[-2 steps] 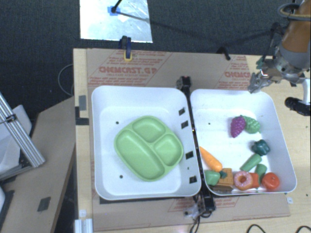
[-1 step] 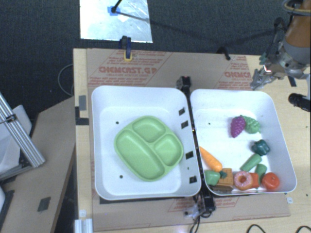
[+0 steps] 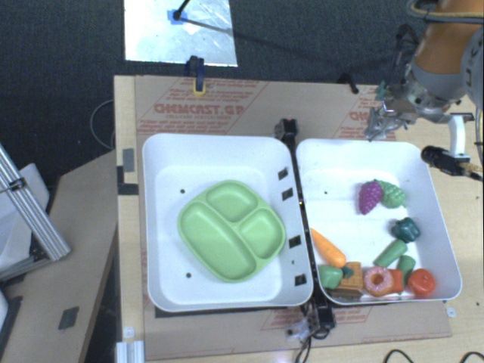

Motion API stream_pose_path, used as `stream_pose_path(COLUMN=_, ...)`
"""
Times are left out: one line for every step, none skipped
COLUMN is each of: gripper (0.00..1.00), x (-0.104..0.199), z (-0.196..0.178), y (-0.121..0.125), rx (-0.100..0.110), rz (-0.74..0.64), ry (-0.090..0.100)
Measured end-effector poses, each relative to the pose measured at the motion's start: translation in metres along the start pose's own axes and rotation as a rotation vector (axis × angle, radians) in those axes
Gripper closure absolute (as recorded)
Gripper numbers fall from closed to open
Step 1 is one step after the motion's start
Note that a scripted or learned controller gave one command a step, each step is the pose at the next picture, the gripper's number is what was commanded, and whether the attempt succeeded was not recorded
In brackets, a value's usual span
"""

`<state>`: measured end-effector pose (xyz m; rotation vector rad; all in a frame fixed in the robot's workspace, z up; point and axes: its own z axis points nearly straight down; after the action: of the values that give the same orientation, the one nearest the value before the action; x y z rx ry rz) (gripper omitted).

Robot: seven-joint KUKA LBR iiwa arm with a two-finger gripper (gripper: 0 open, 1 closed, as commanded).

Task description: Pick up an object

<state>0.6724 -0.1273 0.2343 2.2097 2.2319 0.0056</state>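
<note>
Two white bins (image 3: 219, 146): one green plate (image 3: 231, 231), nine toy foods (image 3: 378, 257).

Toy foods lie loose in the right bin (image 3: 435, 195), none lifted: a purple grape bunch (image 3: 370, 197) touches a green leafy piece (image 3: 392, 195) near the middle, with a dark green piece, perhaps broccoli (image 3: 406, 229), below them. Along the near edge sit an orange carrot (image 3: 328, 246), a green pepper-like piece (image 3: 390, 252), a pink-frosted doughnut (image 3: 377, 280) and a red tomato (image 3: 421, 280), crowded together.
</note>
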Motion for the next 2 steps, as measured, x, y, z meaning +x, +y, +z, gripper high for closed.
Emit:
stream_pose_path(gripper=1.0, x=0.052, z=-0.009, y=-0.013, rx=0.0, rz=0.0, ry=0.0)
stream_pose_path(gripper=1.0, x=0.105, z=0.005, y=-0.03, rx=0.004, rz=0.001, ry=0.0)
